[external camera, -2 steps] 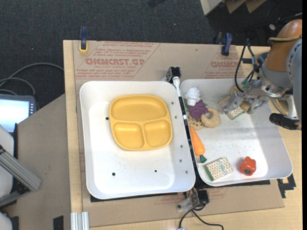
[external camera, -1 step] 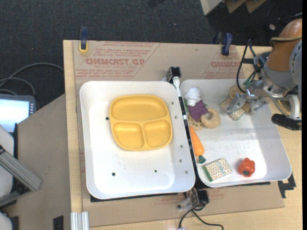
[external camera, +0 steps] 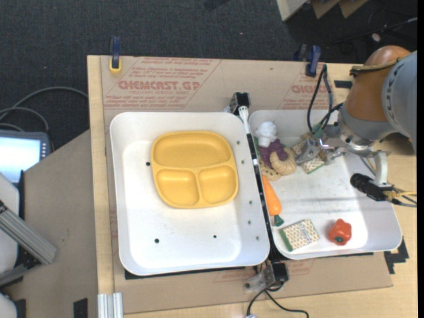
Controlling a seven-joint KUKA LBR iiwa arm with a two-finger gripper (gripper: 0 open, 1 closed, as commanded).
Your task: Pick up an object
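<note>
Two-finger gripper [external camera: 313, 152] at the end of the grey arm [external camera: 397, 105] with the orange band [external camera: 368, 91], reached in from the right and set low over the upper part of the right shallow white bin [external camera: 324, 194]. No telling from this angle whether released, clenched or grasping anything; tip lost among small metal parts and clutter.

Just under and touching the tip in this view, a small flat green-edged piece [external camera: 313, 165], lying tilted on the bin floor. Just left of the gripper, a tan ring-shaped pastry-like toy [external camera: 285, 166], pressed against a purple bunch of toy grapes [external camera: 273, 153]. Above the grapes, near the bin's upper left corner, a small white knobbly garlic-like toy [external camera: 266, 132].

Along the same bin's left wall, lower down, an orange toy carrot [external camera: 271, 199] with a green end, pointing up and down the view. Below it, near the front rim, a flat speckled rectangular packet [external camera: 299, 234] with a green border, lying askew. Just right of the packet, a small red toy pepper [external camera: 340, 231], well apart from the gripper.

In the left shallow white bin [external camera: 132, 211], a yellow plastic plate [external camera: 194, 167] with three compartments, one large above two small, lying flat in the upper half.

Both bins side by side on a brown sheet [external camera: 159, 81] printed in red, held at its far edge by two blue clamps [external camera: 115, 45]
</note>
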